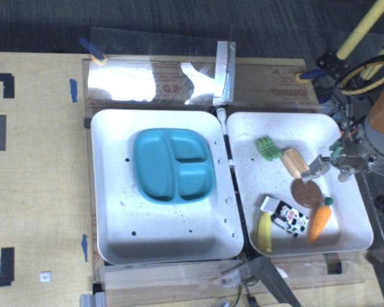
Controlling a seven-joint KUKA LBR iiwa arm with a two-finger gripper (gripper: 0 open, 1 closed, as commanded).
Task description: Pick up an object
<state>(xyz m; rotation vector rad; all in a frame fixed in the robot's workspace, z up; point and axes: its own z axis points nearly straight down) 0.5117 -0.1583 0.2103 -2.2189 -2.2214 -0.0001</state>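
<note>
The gripper (321, 167) hovers in the right bin (352, 232) above the brown cookie (306, 193), finger state unclear

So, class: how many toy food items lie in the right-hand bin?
5. Green piece at upper left, bread roll beside it, brown round mid-bin, carrot at lower right, banana at lower left. The black-and-white box may hide more.

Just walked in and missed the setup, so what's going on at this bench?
A robot arm reaches in over the right bin, its gripper beside a tan bread-like piece and above a brown disc. A carrot, banana and green toy lie there too. The left bin holds a blue divided plate.
</note>
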